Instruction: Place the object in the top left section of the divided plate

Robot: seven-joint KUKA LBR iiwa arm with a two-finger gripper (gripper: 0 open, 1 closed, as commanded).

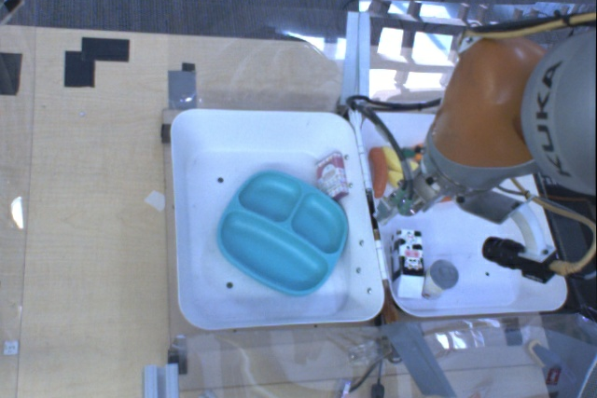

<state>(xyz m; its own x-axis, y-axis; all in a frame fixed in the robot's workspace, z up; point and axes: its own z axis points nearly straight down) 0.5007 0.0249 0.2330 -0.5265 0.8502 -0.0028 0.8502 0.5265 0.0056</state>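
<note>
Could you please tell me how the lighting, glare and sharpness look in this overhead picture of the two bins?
In the camera view, light is bright and even; the left bin is nearly washed out, with only a faint shadow beneath the blue divided plate. Window-like reflections glare on the shiny surface behind the right bin. The small packet looks soft, its print unreadable, and the arm looms large and slightly blurred.

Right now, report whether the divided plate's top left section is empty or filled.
Empty: the blue divided plate shows bare blue in every section; the red-and-white packet lies beside its upper rim.
</note>
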